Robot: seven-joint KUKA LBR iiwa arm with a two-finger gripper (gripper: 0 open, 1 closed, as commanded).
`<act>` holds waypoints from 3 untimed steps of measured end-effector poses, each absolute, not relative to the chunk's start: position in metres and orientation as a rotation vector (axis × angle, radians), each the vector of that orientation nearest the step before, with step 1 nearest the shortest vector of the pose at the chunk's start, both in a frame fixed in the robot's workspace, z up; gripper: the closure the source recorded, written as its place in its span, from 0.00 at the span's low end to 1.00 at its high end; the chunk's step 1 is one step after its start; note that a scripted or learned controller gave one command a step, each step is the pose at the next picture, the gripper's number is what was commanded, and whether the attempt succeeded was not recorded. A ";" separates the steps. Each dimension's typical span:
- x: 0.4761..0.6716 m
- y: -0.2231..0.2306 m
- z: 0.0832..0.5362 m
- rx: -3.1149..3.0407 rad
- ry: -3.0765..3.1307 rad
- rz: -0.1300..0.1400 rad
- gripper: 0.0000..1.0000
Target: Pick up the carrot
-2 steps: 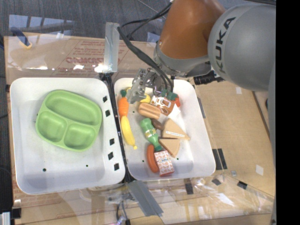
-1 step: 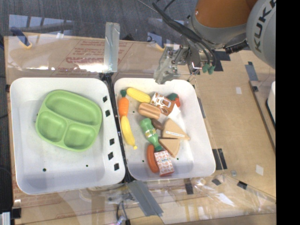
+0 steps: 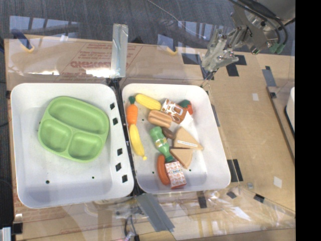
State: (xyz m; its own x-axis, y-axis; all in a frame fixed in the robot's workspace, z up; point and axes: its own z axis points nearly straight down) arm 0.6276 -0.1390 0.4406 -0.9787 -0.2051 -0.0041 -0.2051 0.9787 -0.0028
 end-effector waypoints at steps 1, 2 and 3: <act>0.575 -0.191 0.320 -0.681 3.073 0.006 1.00; 0.494 -0.212 0.328 -0.784 3.043 0.002 1.00; 0.486 -0.208 0.236 -1.045 2.970 0.013 1.00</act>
